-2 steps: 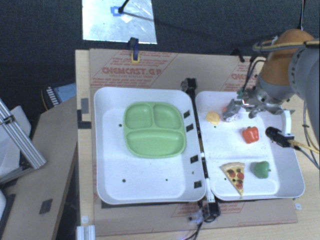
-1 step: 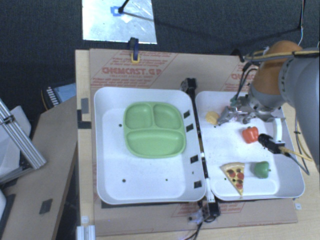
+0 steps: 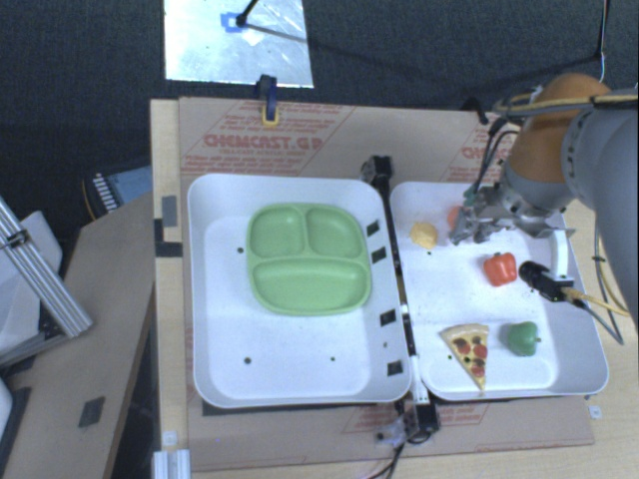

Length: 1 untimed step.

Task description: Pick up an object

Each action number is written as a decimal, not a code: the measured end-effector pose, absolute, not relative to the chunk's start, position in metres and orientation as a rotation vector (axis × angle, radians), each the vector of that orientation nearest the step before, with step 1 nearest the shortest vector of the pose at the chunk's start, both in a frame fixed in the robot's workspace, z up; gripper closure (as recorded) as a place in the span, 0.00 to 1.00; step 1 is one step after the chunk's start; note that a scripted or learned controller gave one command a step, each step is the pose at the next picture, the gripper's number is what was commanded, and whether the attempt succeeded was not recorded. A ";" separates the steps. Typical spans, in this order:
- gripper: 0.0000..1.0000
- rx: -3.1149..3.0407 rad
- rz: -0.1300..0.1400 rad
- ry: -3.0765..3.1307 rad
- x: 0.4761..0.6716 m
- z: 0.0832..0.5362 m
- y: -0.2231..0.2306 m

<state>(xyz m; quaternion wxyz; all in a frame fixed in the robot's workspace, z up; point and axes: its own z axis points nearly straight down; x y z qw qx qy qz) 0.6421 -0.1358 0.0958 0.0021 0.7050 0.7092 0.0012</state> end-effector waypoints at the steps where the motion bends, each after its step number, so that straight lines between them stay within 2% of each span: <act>1: 1.00 2.217 0.005 2.219 0.636 0.148 -0.142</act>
